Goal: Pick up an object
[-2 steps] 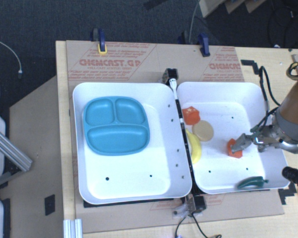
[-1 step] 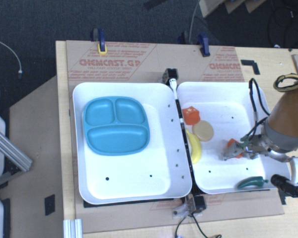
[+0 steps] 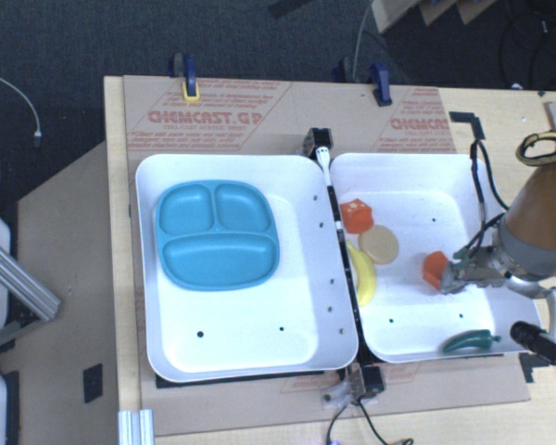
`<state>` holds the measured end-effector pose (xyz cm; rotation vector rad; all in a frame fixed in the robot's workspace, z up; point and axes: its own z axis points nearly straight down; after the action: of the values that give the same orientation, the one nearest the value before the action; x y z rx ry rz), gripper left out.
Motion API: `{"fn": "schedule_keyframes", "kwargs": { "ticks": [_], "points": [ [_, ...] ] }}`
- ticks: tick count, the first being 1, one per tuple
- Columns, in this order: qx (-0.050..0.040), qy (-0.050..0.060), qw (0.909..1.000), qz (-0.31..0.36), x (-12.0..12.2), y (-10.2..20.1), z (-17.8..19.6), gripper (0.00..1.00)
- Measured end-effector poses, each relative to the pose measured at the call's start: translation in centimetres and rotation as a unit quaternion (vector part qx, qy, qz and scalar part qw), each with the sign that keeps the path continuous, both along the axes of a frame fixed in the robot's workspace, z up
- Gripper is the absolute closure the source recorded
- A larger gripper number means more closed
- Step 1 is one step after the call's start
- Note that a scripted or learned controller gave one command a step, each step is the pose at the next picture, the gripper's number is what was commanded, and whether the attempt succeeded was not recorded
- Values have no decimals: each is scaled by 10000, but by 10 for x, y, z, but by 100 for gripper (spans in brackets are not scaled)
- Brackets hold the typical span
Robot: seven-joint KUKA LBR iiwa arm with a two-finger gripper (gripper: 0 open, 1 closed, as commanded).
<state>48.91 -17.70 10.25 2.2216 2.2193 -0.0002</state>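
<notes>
Reaching in over the right bin [image 3: 417,341] from its right edge, the gripper [image 3: 456,276] sits low, touching or just beside a small orange block [image 3: 434,270] near the bin's middle; whether it is open or closed around the block I cannot tell. Nothing looks lifted yet, so I judge the pick to be at the approach-or-grasp stage, with securing and raising left. Further out lie a tan disc [image 3: 381,244], an orange cube [image 3: 356,216], a banana [image 3: 362,276] along the left wall, a green object [image 3: 468,342] by the front edge, and a blue divided plate [image 3: 218,235] in the left bin [image 3: 250,341].
</notes>
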Motion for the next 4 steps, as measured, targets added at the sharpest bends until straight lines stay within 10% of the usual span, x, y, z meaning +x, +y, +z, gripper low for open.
{"fn": "schedule_keyframes", "kwargs": {
  "ticks": [2, 4],
  "points": [
    [-12, -37, 10000, 18, 8, 3, 102, 100],
    [0, -11, 10000, 28, 38, 43, 103, 100]
  ]
}}
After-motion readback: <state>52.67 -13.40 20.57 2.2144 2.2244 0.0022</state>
